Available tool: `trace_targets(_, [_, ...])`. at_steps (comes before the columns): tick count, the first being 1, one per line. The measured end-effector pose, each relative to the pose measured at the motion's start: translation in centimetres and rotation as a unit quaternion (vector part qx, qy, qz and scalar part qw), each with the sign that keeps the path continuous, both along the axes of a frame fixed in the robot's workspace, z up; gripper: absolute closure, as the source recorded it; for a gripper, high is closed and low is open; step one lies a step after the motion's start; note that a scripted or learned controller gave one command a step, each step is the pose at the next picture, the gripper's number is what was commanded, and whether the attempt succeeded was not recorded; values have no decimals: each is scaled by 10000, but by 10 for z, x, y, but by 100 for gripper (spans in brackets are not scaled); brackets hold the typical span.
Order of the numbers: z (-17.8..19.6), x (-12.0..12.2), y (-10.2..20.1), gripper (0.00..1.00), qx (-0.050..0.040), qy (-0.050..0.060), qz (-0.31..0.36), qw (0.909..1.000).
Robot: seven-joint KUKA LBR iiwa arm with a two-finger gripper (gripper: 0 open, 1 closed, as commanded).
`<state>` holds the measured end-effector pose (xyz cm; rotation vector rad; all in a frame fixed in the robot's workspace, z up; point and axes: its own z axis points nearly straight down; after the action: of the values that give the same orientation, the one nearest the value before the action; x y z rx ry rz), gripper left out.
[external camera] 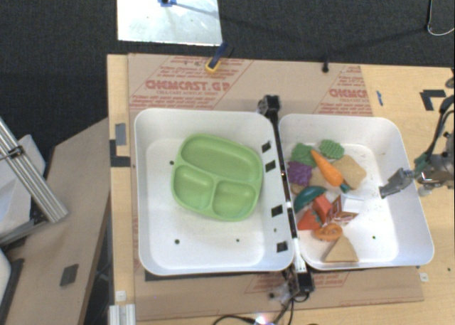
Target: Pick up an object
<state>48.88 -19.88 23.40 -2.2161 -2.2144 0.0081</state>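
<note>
Looking down on the bench (178, 75), a tan board with red lettering carrying two shallow white bins side by side. The left bin (153, 195) holds a green divided plate (217, 176) with three compartments, lying flat near the bin's middle. The right bin (405, 238) has all the small stuff, heaped against its left wall, just beside the divider between the bins.

Over at the right edge, the arm (441, 153) reaches in, and the gripper (392, 185) hangs above the right bin's right side, well apart from the pile. One dark finger pokes out toward the toys; whether the gripper is open or closed, I cannot tell from here, and nothing shows in its grasp.

Now the pile itself, back to front: a green textured piece (331, 148) at the top, a darker green leafy item (304, 154) beside it, a purple grape bunch (299, 173) below that. An orange carrot (327, 168) lies slantwise across the middle, touching a tan bread slice (350, 171). A teal piece (309, 194) sits under the carrot's tip, then a red block (323, 207), a small white-and-red carton (348, 206), an orange-red tomato-like piece (328, 230), and a tan wedge (342, 250) nearest the front wall.
</note>
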Motion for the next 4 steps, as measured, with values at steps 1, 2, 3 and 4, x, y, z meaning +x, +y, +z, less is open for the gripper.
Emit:
trace_targets(1, [6,3,1,0,-15,-54,20,10000])
trace_targets(2, [-36,3,2,0,-9,-43,10,10000])
trace_targets(3, [-58,7,4,0,-16,-59,16,10000])
trace_targets(4, [-105,10,-4,0,-9,-39,8,10000])
